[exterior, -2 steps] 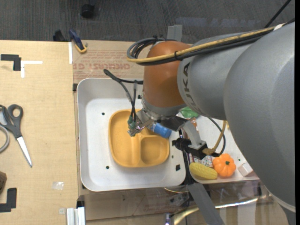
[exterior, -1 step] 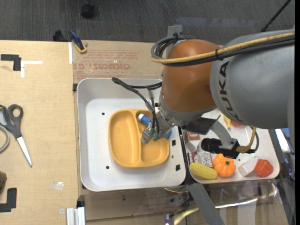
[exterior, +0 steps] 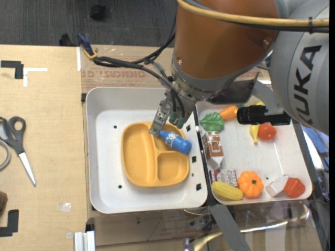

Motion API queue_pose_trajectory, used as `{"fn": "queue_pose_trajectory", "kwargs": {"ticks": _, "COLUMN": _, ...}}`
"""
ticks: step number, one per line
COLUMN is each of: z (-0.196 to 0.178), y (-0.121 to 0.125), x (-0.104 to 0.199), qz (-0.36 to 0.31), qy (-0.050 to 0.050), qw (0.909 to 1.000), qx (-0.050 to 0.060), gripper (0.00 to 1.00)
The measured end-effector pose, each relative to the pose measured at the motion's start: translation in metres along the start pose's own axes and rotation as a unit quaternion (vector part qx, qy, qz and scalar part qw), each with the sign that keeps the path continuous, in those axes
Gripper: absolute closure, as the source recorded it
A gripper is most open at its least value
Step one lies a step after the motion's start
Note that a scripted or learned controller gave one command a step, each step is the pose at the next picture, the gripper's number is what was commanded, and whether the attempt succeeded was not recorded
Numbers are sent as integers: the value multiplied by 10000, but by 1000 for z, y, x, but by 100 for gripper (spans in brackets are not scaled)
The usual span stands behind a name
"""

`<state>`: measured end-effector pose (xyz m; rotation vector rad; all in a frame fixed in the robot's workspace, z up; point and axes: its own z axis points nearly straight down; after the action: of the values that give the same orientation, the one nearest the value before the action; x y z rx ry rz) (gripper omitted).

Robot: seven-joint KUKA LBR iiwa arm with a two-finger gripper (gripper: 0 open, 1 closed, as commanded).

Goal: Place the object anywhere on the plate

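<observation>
One blue bottle (exterior: 175,142) at jaws, over plate (exterior: 141,158).

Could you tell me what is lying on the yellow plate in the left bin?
A blue bottle lies on its side at the yellow plate's upper right rim, with the gripper just above it. The arm covers the bin's back edge.

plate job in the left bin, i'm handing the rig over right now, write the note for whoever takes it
Gripper: down over the left bin, at the upper right rim of the yellow plate. Whether its fingers are open or shut can't be told.
Blue bottle: lies tilted on the plate's upper right edge, just below the gripper.
Done: the bottle appears to rest on the plate.
Left: confirm the bottle is released and stable, then lift the arm away.
Right bin: toy food, not part of this job.
</observation>
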<state>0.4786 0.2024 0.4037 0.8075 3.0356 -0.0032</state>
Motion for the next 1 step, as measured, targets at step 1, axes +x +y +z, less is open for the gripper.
{"fn": "queue_pose_trajectory", "kwargs": {"ticks": 1, "z": 159, "y": 33, "x": -6, "qz": 846, "qy": 9, "qw": 9964, "qx": 9, "gripper": 100}}
